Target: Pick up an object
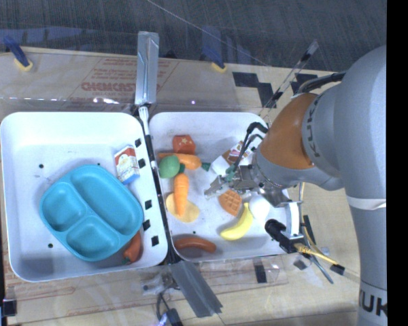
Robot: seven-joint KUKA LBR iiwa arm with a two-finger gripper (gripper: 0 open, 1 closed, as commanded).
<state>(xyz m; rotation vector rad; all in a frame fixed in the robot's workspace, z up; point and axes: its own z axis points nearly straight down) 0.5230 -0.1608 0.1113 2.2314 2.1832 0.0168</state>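
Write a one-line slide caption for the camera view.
KUKA arm's gripper reaches into the right bin among toy foods, above a waffle and banana; a blue tray sits in the left bin.

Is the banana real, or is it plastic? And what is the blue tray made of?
The banana looks like toy plastic: smooth, evenly yellow, no brown spots, though the view cannot prove it. The blue tray also looks like molded plastic: one flat turquoise color, rounded compartments, a soft matte sheen.
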